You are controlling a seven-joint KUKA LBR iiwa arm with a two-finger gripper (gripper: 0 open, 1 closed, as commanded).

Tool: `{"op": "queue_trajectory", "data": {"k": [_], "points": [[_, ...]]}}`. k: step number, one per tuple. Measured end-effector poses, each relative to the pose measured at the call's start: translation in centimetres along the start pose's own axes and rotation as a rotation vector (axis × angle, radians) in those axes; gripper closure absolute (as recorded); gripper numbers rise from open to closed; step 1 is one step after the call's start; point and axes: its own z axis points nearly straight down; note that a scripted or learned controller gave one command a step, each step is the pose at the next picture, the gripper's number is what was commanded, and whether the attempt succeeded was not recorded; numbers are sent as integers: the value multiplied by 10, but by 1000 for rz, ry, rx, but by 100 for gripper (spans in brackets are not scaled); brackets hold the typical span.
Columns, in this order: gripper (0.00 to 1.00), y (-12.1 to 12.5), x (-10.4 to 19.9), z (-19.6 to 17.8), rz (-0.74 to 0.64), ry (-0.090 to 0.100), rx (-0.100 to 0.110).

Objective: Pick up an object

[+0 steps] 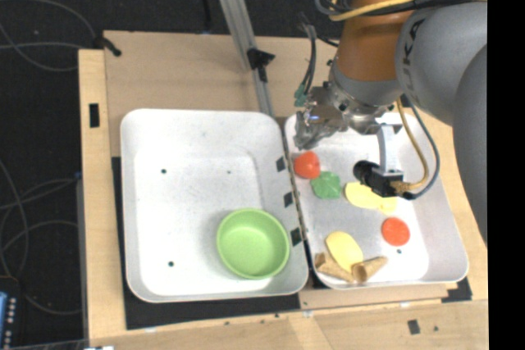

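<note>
End effector (310, 129): poised at the right bin's (435, 254) upper-left corner; whether spread or pressed together, cannot tell.
Nearest object: red ball (308, 165), just below the end effector, round, no long axis.
Beside it: green piece (326, 185).
Writing: none readable.

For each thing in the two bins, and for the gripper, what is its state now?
Green bowl: upright, in left bin.
Red ball: lying free in right bin, below gripper.
Green piece: lying free.
Second red ball: lying free.
Gripper: low over right bin.
</note>
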Motion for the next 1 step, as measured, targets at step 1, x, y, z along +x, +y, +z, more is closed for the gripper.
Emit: {"op": "queue_trajectory", "data": {"k": [1], "points": [[100,-14,48,13,2,-2,3]]}}
